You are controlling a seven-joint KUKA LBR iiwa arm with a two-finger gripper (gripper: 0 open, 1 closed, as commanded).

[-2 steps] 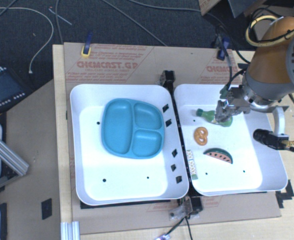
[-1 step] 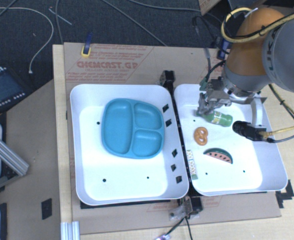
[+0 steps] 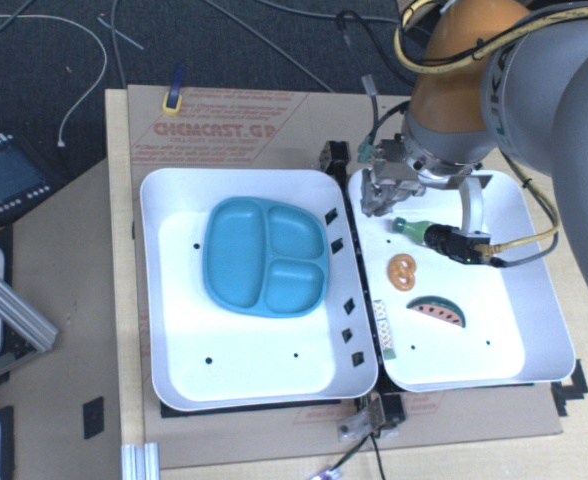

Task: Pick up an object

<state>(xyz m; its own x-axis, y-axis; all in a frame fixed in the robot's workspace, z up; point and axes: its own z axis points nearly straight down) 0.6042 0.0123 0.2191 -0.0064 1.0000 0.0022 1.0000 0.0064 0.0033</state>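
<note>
Cardboard is covering the table (image 3: pixel 234 128) under two white bins. At left, one bin (image 3: pixel 164 298) is holding a blue tray (image 3: pixel 266 256). At right, the other bin (image 3: pixel 534 308) is holding a green bottle (image 3: pixel 410 228), a pretzel (image 3: pixel 402 272) and a watermelon slice (image 3: pixel 437 312). Hanging over its upper left corner, the gripper (image 3: pixel 379 196) is not showing its state clearly.
</note>
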